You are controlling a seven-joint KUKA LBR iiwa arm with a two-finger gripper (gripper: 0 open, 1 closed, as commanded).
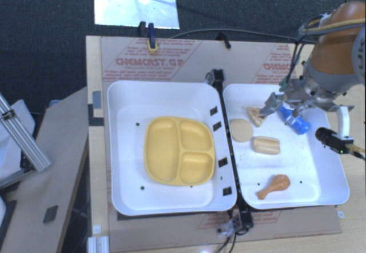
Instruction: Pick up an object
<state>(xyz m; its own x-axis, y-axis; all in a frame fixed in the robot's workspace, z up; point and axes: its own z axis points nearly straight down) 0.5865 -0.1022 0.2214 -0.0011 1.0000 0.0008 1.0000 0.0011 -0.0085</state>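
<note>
Where the arm [337, 46] overhangs the right bin [329, 189], the tool [280, 108] (grip state unreadable) partly hides a blue object [296, 123].

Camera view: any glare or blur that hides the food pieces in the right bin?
Camera view: even light, no glare on the right bin; the drumstick and bread roll look sharp with soft shadows; the gripper region is slightly blurred and cluttered.
</note>
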